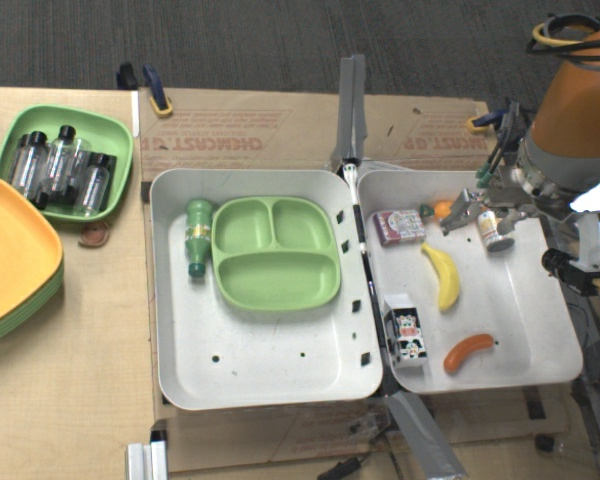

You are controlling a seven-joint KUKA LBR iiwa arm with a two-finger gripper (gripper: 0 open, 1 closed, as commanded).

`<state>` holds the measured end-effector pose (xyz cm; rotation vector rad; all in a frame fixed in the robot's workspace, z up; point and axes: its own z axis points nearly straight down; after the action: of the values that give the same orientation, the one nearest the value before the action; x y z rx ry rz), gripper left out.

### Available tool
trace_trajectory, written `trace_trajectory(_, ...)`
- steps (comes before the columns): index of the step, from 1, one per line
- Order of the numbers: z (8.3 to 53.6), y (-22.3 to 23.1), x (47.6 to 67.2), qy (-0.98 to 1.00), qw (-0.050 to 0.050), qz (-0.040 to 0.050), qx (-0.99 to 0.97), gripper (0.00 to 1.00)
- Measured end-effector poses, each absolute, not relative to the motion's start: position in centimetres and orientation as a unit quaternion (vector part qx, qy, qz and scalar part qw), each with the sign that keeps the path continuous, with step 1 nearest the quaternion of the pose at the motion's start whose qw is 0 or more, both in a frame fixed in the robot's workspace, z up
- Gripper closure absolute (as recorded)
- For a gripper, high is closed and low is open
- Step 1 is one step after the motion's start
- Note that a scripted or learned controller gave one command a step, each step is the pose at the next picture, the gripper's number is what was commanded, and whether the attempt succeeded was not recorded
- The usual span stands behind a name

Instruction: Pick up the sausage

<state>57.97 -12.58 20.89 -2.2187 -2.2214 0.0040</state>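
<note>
The claw (477,211) hung over the far end of the right bin (540,368), low among small things, and whether it was open or shut could not be told; nothing could be seen in its grip. The sausage (468,352) lay well nearer the viewer than the claw, loose on the bin floor near the front edge, with bare floor around it, so it seemed easy to reach from above. Between claw and sausage lay a banana (442,276). A small box (399,226) sat just to the claw's left, and a carton (406,334) rested against the bin's left wall. Further left, the other bin (180,368) held a green divided plate (276,252) and a green bottle (197,236) beside it. Both bins sat on cardboard (240,138) over a wooden bench, with dark carpet beyond.
</note>
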Motion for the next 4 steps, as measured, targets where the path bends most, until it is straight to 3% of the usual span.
trace_trajectory(1, 11.8, -15.7, 65.5, -0.710, 0.000, 0.0009, -0.704, 0.00)
trace_trajectory(2, 20.2, -15.2, 65.9, -0.707, 0.000, 0.0006, -0.707, 0.00)
trace_trajectory(3, 23.2, -13.8, 65.9, -0.722, -0.001, 0.0007, -0.692, 0.00)
trace_trajectory(4, 15.9, -13.7, 62.0, -0.707, 0.001, 0.0011, -0.707, 0.00)
